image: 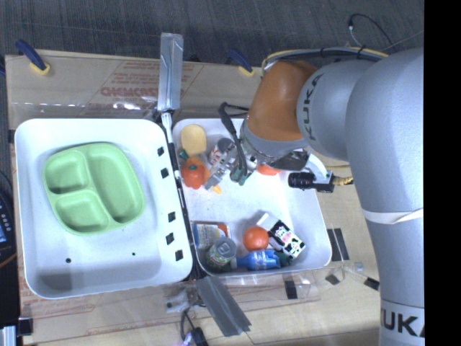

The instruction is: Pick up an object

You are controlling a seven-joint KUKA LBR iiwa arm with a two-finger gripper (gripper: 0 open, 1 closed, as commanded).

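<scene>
On the tabletop [86, 85], the claw [225, 166] hovered beside a tomato [194, 173]; its grip unreadable, nothing lifted yet.

Arm bent low, pincer [229, 166] seemingly down.
</scene>
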